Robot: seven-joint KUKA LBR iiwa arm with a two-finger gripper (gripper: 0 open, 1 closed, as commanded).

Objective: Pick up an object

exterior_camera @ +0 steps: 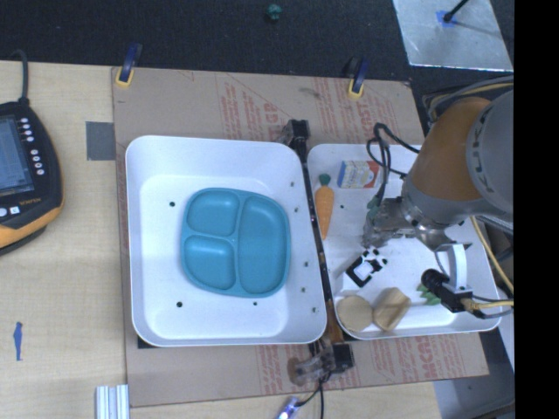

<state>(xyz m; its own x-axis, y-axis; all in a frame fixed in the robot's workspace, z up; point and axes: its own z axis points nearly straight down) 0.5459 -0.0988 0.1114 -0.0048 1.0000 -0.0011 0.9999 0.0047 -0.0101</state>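
Observation:
My gripper (378, 231) hangs low over the middle of the right bin (349, 157), with the grey arm reaching in from the right. Just below it lies a small black-and-white object (367, 266), very close to the gripper, though contact cannot be made out. An orange carrot (324, 208) lies along the bin's left wall. A small white and blue carton (357, 175) sits at the bin's far side. Two tan pieces, a round one (353, 312) and a wedge (391, 307), rest at the near edge.
The left bin (148, 234) holds a blue divided plate (236, 241). A bit of green (427, 296) peeks out near the right bin's near right corner. A teach pendant (22, 173) lies on the bench at far left.

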